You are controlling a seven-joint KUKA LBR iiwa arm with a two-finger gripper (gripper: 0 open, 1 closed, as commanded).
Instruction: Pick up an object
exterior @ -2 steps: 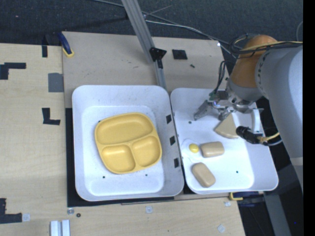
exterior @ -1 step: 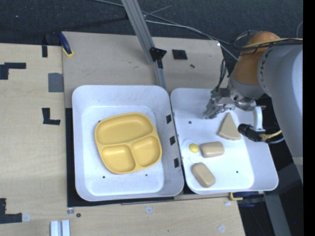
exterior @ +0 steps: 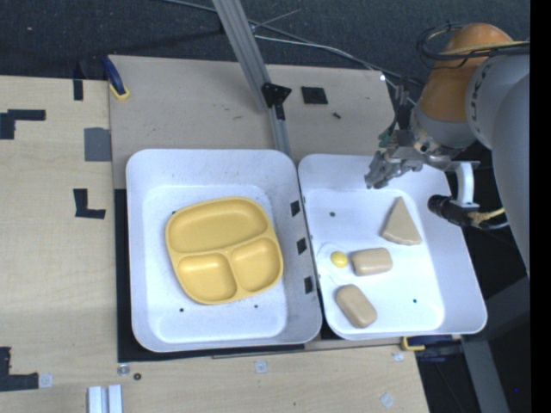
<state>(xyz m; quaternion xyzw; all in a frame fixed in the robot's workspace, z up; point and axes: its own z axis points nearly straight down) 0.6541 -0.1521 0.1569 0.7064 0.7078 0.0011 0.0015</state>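
End effector (exterior: 381, 172) hangs over the far edge of the right bin (exterior: 456, 317), near that bin's far-left corner. Nothing between its tips. Whether the tips are parted or together: cannot tell at this angle and size.

Arm (exterior: 482, 84) reaches in from the right; orange band sits above the wrist.

Right bin contents, all lying loose on the floor, apart from the end effector:
- tan wedge (exterior: 401, 224), nearest the end effector, toward the middle of the bin.
- tan rounded block (exterior: 371, 261), just nearer than the wedge.
- small yellow ball (exterior: 339, 260), just beside the block, on its left.
- tan oval piece (exterior: 355, 305), toward the bin's near edge.

Left bin (exterior: 142, 231) holds a yellow divided tray (exterior: 224, 249), three compartments, lying flat and filling much of the floor.

Judgement: any of these would serve as the object to pick up; the wedge is the closest candidate, so a short move toward the bin's centre plus a descent seems the cheapest route. The ball and block are nearly touching, so a grasp there risks nudging one while closing on the other. The tray is wide and flat, probably a poor fit for two fingers except at its rim.
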